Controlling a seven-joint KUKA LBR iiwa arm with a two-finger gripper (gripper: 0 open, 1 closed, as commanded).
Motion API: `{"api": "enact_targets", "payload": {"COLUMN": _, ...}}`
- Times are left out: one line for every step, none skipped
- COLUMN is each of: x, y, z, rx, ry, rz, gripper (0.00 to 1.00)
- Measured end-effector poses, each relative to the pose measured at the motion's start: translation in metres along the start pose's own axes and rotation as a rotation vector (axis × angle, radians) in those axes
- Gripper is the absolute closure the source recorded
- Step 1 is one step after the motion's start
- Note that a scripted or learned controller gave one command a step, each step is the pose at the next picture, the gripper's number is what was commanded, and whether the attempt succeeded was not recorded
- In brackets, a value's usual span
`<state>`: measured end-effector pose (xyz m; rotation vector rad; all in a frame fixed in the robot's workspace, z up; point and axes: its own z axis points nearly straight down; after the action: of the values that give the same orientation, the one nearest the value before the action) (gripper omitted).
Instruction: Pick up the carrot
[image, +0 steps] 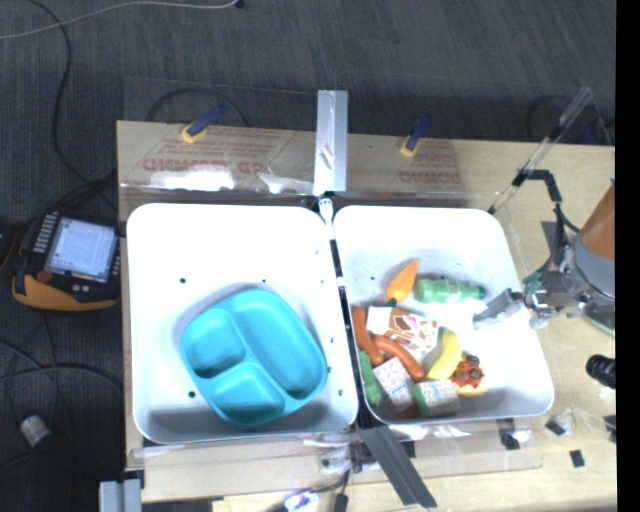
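Your carrot (402, 279) lies in the right bin (520, 392) beside a green bottle (449, 291); whether the jaws are open, I cannot tell.

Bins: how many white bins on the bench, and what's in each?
2. The left shallow white bin holds a blue sectioned plastic tray. The right shallow white bin holds the orange toy carrot and piled toy food; some items may be hidden.

The carrot (402, 279) lies open from the right bin's (500, 245) far side; a green bottle (448, 291) crowds it, toys piled toward the near edge.
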<state>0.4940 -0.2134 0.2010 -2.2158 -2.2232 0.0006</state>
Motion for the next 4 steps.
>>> {"api": "enact_targets", "payload": {"x": 0.028, "y": 0.07, "z": 0.027, "rx": -0.001, "ry": -0.003, "rz": -0.237, "gripper": 0.0}}
{"api": "enact_targets", "payload": {"x": 0.061, "y": 0.175, "z": 0.096, "rx": -0.001, "ry": -0.004, "rz": -0.26, "gripper": 0.0}}
{"api": "enact_targets", "payload": {"x": 0.102, "y": 0.175, "z": 0.09, "rx": -0.001, "ry": -0.006, "rz": -0.406, "gripper": 0.0}}
{"api": "enact_targets", "payload": {"x": 0.1, "y": 0.119, "z": 0.111, "rx": -0.013, "ry": -0.007, "rz": -0.419, "gripper": 0.0}}
